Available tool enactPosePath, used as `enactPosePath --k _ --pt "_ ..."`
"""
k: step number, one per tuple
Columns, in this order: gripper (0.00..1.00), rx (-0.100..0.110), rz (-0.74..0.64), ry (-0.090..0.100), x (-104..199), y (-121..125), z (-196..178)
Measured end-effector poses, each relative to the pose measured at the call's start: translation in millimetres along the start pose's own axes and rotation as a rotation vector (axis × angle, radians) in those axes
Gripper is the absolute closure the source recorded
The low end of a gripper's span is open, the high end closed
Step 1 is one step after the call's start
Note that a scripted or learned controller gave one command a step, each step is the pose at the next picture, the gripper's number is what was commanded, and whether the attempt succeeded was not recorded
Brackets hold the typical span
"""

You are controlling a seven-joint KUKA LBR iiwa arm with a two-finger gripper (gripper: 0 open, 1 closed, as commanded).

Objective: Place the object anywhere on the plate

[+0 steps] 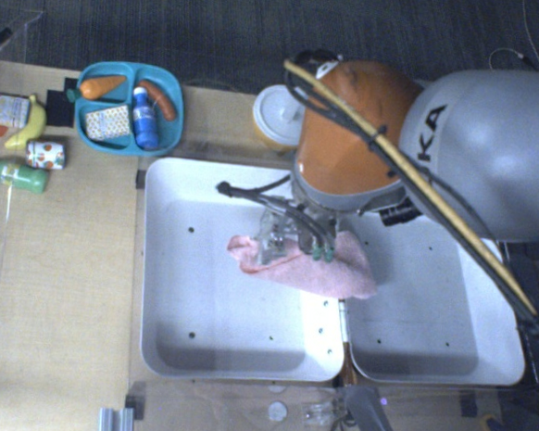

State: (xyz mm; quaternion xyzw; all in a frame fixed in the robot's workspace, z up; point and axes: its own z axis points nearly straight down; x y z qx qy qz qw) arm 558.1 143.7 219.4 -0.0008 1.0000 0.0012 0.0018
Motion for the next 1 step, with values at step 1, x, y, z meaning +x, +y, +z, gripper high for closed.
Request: enactPosePath --k 1 --pt "0.00 0.000 0.000 0.000 -0.1 -0.2 0.0"
